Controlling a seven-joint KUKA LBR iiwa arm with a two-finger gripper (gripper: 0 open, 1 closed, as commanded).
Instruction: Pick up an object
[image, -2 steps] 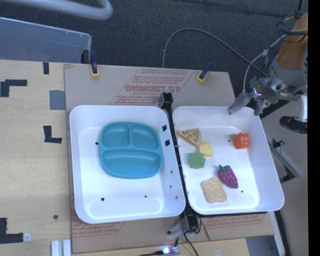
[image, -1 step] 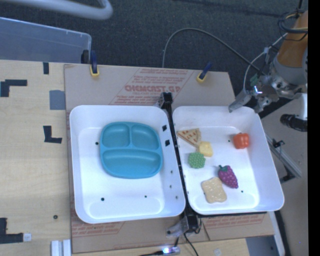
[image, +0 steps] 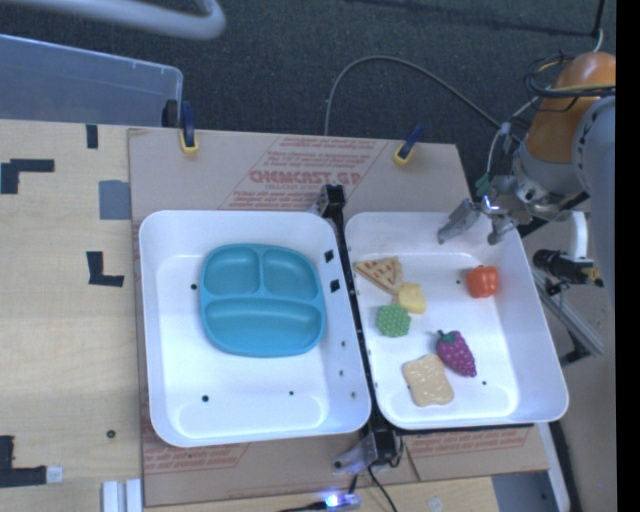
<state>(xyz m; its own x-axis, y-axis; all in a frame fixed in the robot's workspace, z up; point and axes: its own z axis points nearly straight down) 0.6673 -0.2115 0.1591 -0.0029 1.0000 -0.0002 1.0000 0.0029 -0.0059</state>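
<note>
End effector (image: 470, 226) fingers spread apart, nothing between them, above far rim of right bin (image: 535, 340). Right bin, near to far: cracker (image: 428, 381), purple grapes (image: 455, 352), green broccoli piece (image: 393, 320), yellow piece (image: 411, 298), red tomato (image: 482, 281), waffle wedge (image: 379, 272). Left bin (image: 165, 330) holds blue divided plate (image: 263, 300).

Right bin (image: 530, 330) crowded: toys clustered mid-floor; bare floor along far wall. Left bin (image: 170, 300): plate (image: 263, 300) fills centre.
</note>
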